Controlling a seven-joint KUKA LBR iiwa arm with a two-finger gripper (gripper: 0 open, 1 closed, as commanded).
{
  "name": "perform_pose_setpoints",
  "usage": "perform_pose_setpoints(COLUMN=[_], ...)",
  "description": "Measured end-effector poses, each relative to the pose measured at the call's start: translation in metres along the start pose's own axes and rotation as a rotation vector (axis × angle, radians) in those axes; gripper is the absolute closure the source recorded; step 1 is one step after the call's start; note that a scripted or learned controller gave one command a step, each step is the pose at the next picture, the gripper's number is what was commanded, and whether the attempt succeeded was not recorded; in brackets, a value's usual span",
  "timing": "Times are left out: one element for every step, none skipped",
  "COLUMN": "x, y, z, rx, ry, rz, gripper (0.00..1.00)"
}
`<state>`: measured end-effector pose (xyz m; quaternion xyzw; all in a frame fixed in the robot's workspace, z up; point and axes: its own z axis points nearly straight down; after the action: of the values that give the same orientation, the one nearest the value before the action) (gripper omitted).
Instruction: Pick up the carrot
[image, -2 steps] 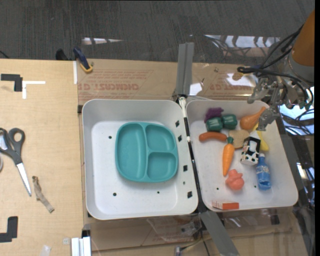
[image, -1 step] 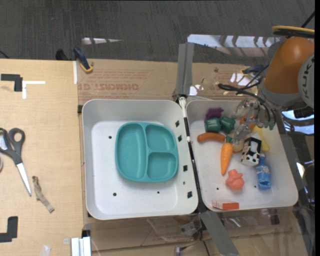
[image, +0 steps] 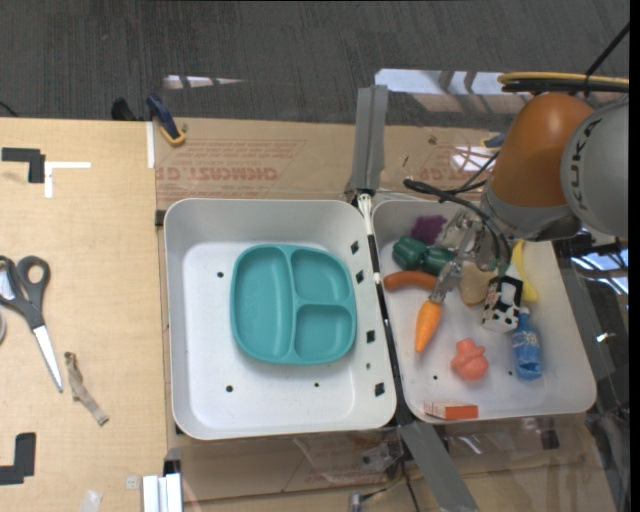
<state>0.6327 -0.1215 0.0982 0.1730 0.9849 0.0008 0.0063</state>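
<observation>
The carrot (image: 427, 323) is orange and tapered. It lies at a slant in the right bin (image: 560, 400), left of the middle, with its tip pointing to the near left. My gripper (image: 447, 280) reaches down from the grey and orange arm and sits right at the carrot's thick upper end. From this angle I cannot make out whether the carrot is gripped or only touched.
Around the carrot lie a red-orange sausage shape (image: 404, 281), a green toy (image: 415, 252), a purple piece (image: 430, 228), a pink lump (image: 470, 360), a blue bottle (image: 527, 352), a cow figure (image: 503, 305) and a yellow piece (image: 522, 272). A teal divided plate (image: 295, 303) sits in the left bin (image: 190, 330). Scissors (image: 30, 310) lie on the bench.
</observation>
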Motion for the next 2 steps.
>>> perform_pose_setpoints(x=[0.082, 0.125], y=[-0.011, -0.021], z=[0.001, -0.006], rx=[0.002, -0.003], ry=[0.005, -0.024], rz=[0.018, 0.329], gripper=[0.00, 0.00])
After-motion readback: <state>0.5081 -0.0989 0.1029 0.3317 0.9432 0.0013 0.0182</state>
